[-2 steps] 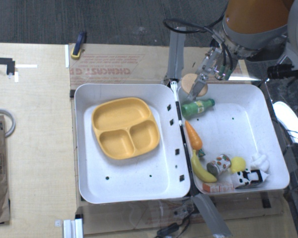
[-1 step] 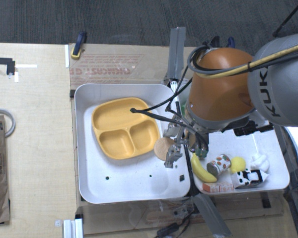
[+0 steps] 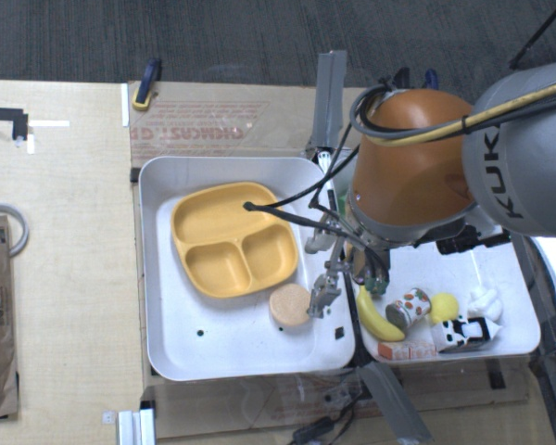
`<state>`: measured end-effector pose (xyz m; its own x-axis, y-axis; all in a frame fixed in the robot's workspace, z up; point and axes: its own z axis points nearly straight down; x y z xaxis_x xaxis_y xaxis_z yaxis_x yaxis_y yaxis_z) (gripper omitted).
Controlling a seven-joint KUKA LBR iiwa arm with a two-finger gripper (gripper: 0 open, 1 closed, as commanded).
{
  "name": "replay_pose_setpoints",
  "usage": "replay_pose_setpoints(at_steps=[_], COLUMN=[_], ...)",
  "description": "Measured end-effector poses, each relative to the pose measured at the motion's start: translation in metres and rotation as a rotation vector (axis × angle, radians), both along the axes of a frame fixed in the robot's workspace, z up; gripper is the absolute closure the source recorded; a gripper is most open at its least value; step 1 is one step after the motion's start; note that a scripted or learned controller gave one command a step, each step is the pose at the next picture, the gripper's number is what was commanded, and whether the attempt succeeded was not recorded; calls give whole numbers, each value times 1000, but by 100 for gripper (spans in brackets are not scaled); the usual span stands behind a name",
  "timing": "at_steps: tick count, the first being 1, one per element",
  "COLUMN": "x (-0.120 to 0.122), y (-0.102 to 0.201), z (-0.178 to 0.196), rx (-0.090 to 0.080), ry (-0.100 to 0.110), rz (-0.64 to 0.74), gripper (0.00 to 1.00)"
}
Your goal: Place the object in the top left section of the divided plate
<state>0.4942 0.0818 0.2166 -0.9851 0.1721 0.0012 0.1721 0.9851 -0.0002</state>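
Observation:
A yellow divided plate [image 3: 187, 213] lies tilted in the left white bin [image 3: 157, 286], with one long section at the back and two smaller ones in front; all three look bare. A round tan disc, like a small bun [image 3: 287, 306], rests on the bin floor just off the plate's front right corner. My gripper [image 3: 325, 292] hangs low at the disc's right edge, close beside it or touching it, near the wall between the bins. The arm's orange band [image 3: 412, 160] rises above it and hides part of the right bin.
The right bin [image 3: 514, 272] holds a banana [image 3: 374, 315], a spotted can [image 3: 410, 306], a yellow toy [image 3: 444, 307], a white item [image 3: 485, 299] and a black-and-white toy [image 3: 465, 332]. Two small dark specks lie on the left bin's floor.

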Motion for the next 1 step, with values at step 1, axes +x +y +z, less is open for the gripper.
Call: replay_pose_setpoints(at_steps=[1], x=[-9], y=[-22], z=[174], rx=[0], ry=[-5], rz=[-154], gripper=[0])
